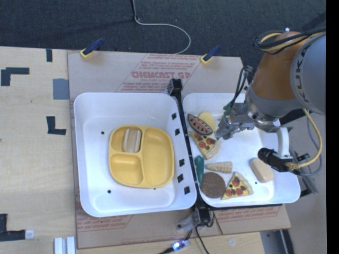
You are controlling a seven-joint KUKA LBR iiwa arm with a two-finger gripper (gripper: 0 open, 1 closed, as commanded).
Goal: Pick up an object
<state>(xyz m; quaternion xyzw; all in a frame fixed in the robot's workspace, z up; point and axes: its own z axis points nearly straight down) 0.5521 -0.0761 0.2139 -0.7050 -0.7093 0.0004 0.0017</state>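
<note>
My gripper (221,131) hangs low in the right bin (280,194), just right of a watermelon slice (200,125) and a pale yellow piece (208,120). A pizza slice (207,145) lies just below and to the left of it. Nothing shows between the gripper's tips, and the wrist hides how they stand. Further forward in the same bin lie a beige cone (220,167), a round brown cookie (213,184), a second pizza slice (237,187), a teal stick (199,168) and a tan bread roll (261,170).
The left bin (87,142) holds a yellow divided plate (153,160) with a beige block (131,139) in its back-left compartment. A black divider (183,136) runs between the bins. The arm's grey and orange body (280,83) looms over the right bin's back right corner.
</note>
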